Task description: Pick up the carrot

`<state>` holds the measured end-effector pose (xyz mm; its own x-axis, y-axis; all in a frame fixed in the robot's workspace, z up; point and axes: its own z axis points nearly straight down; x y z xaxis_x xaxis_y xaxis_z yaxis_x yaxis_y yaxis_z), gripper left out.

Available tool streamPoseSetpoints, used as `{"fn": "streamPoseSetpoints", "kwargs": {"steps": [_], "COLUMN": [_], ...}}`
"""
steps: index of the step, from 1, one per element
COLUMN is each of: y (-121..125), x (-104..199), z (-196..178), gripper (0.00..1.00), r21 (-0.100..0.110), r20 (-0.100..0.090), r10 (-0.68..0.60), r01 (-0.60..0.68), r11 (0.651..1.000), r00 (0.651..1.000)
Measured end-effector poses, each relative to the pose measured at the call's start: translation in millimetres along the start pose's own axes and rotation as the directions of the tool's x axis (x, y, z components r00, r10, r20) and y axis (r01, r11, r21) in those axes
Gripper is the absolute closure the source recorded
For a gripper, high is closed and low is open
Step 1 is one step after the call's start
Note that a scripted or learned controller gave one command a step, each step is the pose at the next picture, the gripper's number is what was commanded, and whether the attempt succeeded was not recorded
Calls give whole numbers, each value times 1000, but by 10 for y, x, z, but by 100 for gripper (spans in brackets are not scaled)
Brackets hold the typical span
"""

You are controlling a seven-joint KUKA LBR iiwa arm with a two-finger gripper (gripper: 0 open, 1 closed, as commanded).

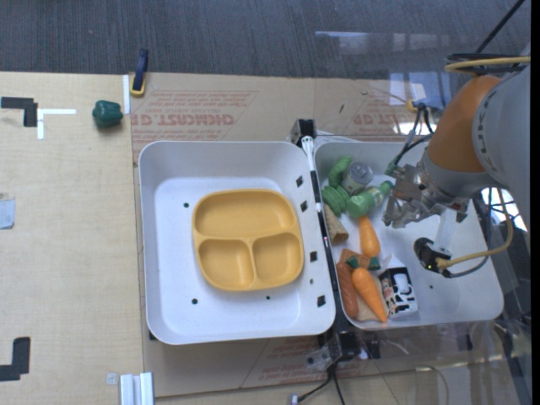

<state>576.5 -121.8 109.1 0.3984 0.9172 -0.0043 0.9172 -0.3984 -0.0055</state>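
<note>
Two orange carrots lie in the right bin (472,298): one (369,236) near its middle, pointing up and down, and a larger one (369,293) lower down by the front wall. My gripper (399,215) hangs over the right bin, just right of the upper carrot and a little above it. Nothing shows between its fingers. The arm with its orange band (460,137) comes in from the right.
Green vegetables (342,194), a grey lump (361,174), a tan piece (335,224) and a black-and-white card (398,291) share the right bin. The left bin (160,226) holds a yellow divided plate (248,238). A green object (107,114) lies on the bench, far left.
</note>
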Motion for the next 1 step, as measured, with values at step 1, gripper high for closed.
{"fn": "streamPoseSetpoints", "kwargs": {"steps": [1], "y": [-722], "x": [-226], "z": [110], "gripper": [100], "r21": [-45], "r20": [-12], "r10": [83], "r01": [-83], "r11": [995], "r00": [996]}}
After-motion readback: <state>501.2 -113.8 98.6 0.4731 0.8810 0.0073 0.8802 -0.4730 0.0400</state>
